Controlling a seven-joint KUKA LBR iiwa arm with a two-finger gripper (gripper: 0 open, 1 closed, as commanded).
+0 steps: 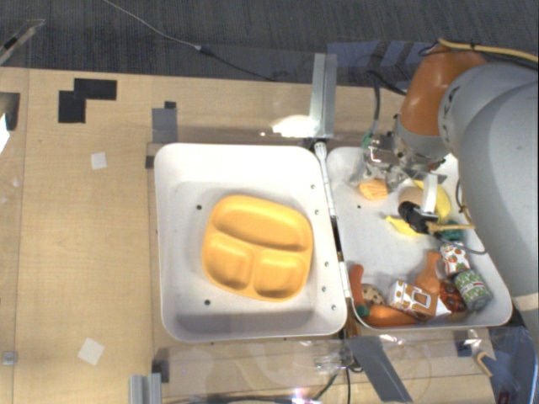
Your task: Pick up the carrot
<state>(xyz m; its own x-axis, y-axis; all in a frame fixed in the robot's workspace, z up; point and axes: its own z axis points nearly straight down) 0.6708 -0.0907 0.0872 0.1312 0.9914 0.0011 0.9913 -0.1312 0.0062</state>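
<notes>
My gripper (402,173), fingers' state impossible to tell, hovers upper right of the frame; the carrot (389,315), lower right in the right bin (370,225), looks light, stiff, slick — best pinched mid-body.

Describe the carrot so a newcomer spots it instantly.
Start at the right bin, the cluttered one. Go to its near edge, bottom left corner. The carrot lies there: a plain orange tapered piece, unlike the printed cartons and can beside it.
</notes>
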